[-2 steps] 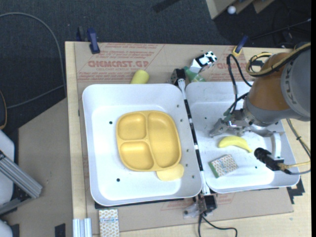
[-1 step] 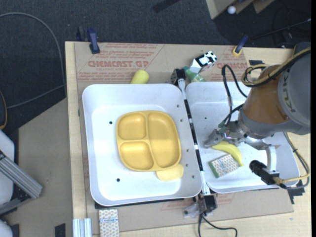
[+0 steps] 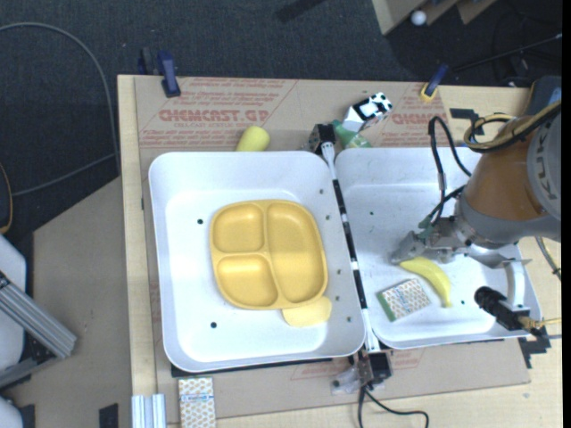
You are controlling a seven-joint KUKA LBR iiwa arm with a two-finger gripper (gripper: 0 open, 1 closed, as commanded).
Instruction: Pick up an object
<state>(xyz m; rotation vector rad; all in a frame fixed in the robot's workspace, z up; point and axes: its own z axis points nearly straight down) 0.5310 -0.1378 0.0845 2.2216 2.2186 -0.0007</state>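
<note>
the pincer (image 3: pixel 426 242) sits low in the right bin, just above the banana (image 3: pixel 429 275); its state i cannot tell. the banana looks light, curved and smooth, best taken across its middle

My arm (image 3: pixel 513 181) reaches in from the right, orange band above the wrist, bent steeply downward. My gripper (image 3: pixel 426 244) sits low, pointing left, with its wrist just behind it.
</note>
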